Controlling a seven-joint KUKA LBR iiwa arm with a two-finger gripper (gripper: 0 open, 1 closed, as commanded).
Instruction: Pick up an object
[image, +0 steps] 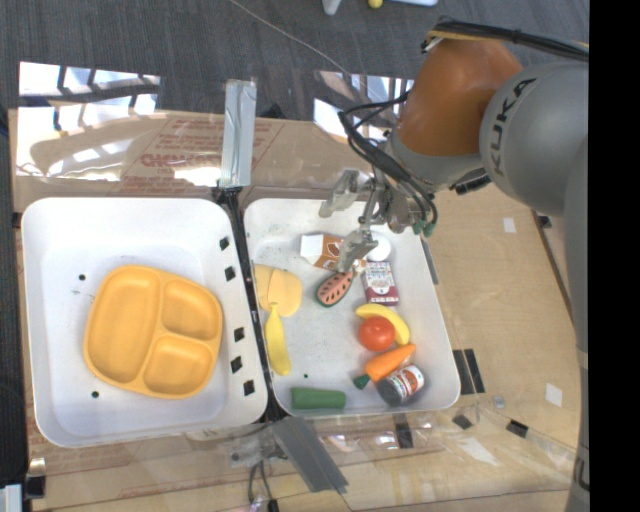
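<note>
- While the arm is held over the right bin, its end effector hangs above the crowded toys; its opening cannot be told.
- A hot dog lies just below; 2 neighbours could be nudged, spoiling the grasp.

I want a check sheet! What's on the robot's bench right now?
Surface: two white bins side by side, left bin, right bin, on cardboard.
Job's things: right bin has a tomato, banana, carrot, can, green piece, yellow spatula, hot dog, small red carton.
Clutter: yellow divided tray in left bin.
Hand: hand low over the right bin's far end, near the hot dog.
Cables: black cables at the wrist.
Surroundings: grey tape strip, dark floor.
</note>
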